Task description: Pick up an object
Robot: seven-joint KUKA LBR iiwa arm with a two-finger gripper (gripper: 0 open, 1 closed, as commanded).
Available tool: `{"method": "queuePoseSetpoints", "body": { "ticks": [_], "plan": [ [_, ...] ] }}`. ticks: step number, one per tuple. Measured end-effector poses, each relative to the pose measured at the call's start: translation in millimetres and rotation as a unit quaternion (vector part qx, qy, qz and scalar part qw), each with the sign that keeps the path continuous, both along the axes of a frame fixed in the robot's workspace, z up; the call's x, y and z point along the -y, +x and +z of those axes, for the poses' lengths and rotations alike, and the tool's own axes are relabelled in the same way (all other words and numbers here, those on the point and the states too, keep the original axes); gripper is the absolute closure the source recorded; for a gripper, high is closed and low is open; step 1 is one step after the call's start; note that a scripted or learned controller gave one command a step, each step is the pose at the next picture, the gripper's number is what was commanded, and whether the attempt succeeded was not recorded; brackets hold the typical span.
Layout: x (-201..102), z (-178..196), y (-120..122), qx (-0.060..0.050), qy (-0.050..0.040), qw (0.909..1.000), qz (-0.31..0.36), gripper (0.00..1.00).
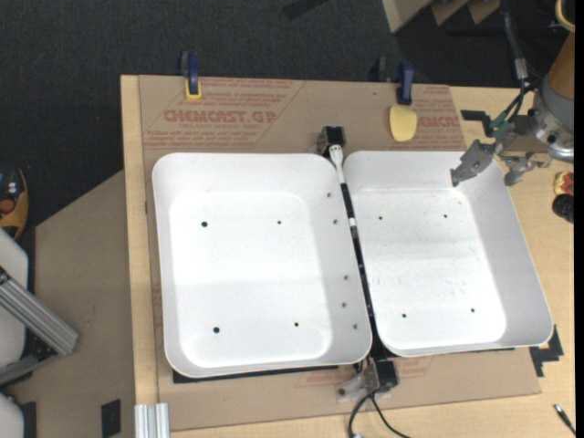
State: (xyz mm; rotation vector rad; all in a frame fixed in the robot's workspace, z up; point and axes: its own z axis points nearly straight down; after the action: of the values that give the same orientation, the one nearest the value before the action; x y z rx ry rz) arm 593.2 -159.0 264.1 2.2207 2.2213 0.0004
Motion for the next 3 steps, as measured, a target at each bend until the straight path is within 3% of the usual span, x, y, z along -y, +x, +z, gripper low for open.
{"method": "queuePoseSetpoints", "body": {
  "ticks": [1,2,3],
  "plan": [
    [0.1,11.0,0.7,0.002,-0.0006,1.0,0.0,1.0],
    [-102.0,25.4,-1.0,0.0,0.0024,1.0,0.005,1.0],
    [-26.0,96.4,5.5,0.005,-0.0028,1.0,-0.003,1.0]
  ]
}}
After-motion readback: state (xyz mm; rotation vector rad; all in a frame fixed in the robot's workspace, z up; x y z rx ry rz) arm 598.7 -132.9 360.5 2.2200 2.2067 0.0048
